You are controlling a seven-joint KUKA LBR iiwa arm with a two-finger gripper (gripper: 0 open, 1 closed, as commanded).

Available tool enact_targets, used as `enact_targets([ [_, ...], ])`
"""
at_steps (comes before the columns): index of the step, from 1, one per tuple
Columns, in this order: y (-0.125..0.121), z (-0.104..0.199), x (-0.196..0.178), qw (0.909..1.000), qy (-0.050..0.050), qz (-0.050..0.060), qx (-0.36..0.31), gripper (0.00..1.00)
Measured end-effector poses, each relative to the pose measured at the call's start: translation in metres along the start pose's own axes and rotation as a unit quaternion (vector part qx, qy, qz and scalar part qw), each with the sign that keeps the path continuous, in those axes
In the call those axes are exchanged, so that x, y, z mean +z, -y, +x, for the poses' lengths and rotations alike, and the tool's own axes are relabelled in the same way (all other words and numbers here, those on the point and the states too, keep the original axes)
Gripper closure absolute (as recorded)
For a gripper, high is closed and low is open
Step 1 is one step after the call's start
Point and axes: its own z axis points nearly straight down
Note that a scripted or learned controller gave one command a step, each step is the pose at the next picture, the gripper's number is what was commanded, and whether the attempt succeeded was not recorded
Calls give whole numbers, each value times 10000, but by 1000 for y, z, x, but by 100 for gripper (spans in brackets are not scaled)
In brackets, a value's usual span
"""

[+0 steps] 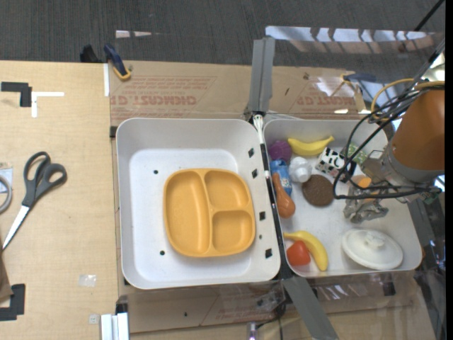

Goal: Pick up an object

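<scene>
In the right bin (407,222), near its right wall, the gripper (367,209) hangs low over bare white floor, just above the white lid (372,248) and right of the brown disc (318,190); nothing is visible between its fingers, and whether they are open or closed cannot be told at this size. Judgement: approach or descend step, no grasp made. Likely targets are the white lid or the brown disc, both near the tool. The next move calls for choosing one, centring over it and going down; the lid looks flat and wide, so a pinch on its knob or rim seems needed. Others in this bin: yellow banana (310,145) at top, second banana (315,247) touching a red tomato (298,253) at bottom left, orange carrot (284,198) along the left wall, purple ball (280,149), black-and-white toy (328,161). Cables (368,129) droop near the wrist and hide things there. The left bin (134,190) holds a yellow divided plate (209,212). Scissors (32,186) lie on the bench, well apart.
</scene>
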Motion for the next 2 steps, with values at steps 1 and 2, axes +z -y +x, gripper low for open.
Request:
enact_targets([
  [1,62,-28,-124,9925,3,5,1220,100],
  [2,85,-49,-30,9722,67,86,2338,100],
])
